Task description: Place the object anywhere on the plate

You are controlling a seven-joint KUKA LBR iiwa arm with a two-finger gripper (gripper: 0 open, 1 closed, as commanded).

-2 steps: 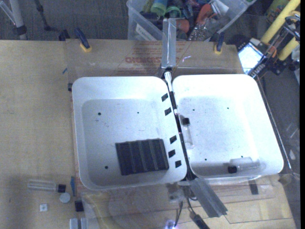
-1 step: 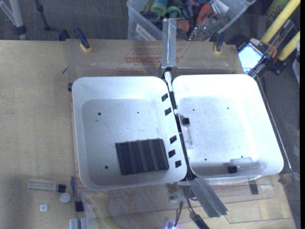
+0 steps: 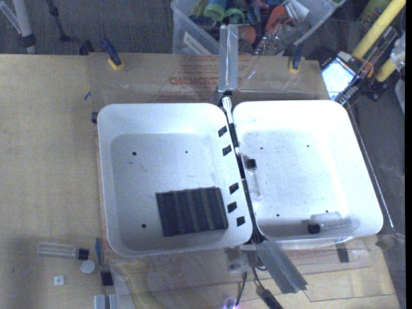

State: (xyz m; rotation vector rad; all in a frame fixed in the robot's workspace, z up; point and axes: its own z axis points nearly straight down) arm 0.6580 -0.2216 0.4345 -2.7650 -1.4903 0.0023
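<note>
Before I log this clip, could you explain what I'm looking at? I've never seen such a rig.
One fixed camera looks down at a slant on a tan wooden bench where a programmed robot arm works. Two shallow bins sit side by side. The left white bin holds a dark ribbed rectangular plate, lying flat. The right white bin holds a clear tube with a black cap beside its left wall and a second clear capped tube near its front edge.

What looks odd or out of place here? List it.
The dark ribbed plate lies slightly skewed in the left bin. Two clear tubes with dark caps sit in the right bin: one against the divider, one against the front wall. Small parts lie loose on the bench.
</note>
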